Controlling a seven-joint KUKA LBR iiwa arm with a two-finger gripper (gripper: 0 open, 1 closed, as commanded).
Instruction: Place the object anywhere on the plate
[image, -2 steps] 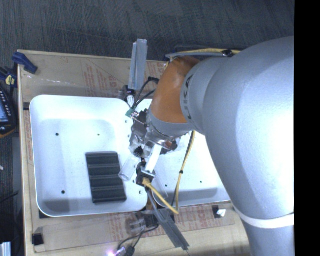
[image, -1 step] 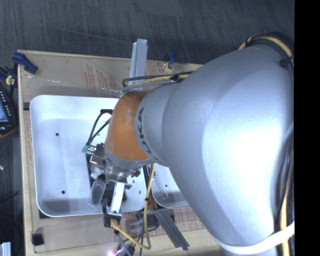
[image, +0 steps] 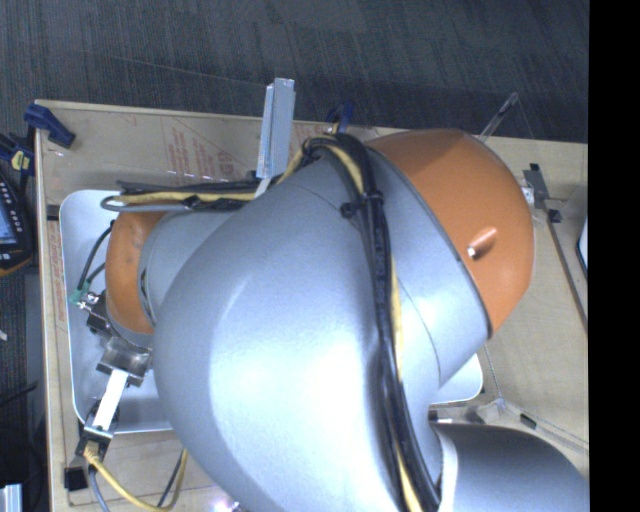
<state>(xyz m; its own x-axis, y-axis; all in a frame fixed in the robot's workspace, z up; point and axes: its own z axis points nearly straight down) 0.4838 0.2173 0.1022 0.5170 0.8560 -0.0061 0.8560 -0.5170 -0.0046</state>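
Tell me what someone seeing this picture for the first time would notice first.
The grey arm dominates, bulking across the middle of the view and covering most of the bench. Its orange band stands out at upper right, and a black cable bundle runs down the arm's length. At the left, a strip of the white bin peeks out beside the wrist.

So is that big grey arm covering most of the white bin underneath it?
Yes, the grey arm spreads across the picture's middle, leaving just the left edge of a white bin showing.
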